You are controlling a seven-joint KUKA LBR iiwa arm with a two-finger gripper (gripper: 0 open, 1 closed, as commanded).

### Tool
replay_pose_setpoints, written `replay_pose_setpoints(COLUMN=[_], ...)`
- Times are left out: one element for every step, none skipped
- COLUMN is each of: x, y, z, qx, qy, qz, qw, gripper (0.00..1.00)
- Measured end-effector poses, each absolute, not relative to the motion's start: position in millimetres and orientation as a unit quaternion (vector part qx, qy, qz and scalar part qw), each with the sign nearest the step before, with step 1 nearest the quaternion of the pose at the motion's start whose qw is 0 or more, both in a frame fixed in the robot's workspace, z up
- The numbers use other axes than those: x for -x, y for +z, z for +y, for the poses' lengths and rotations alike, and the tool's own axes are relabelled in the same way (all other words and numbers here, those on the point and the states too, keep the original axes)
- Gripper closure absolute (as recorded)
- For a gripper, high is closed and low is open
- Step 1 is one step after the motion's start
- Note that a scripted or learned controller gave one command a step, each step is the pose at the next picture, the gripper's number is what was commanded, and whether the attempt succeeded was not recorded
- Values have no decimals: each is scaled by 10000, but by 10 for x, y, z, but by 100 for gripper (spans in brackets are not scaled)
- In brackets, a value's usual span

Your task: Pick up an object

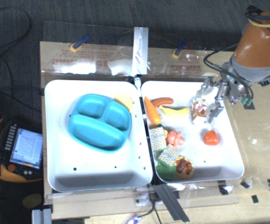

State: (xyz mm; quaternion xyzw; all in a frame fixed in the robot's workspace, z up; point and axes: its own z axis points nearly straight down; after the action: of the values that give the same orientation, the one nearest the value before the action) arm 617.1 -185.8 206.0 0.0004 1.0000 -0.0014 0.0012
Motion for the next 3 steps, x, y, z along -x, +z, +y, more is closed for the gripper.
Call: replay_pose_setpoints(x=[-6259, -6696, -6447], y=[2167, 1918, 893], z=[-2083, -2228, -1757], qx=[684, -798, -2764], qy=[-20, -9, -9], qz=[9977, 9968, 9610], qw=[18, 22, 47], gripper=[0, 0, 0])
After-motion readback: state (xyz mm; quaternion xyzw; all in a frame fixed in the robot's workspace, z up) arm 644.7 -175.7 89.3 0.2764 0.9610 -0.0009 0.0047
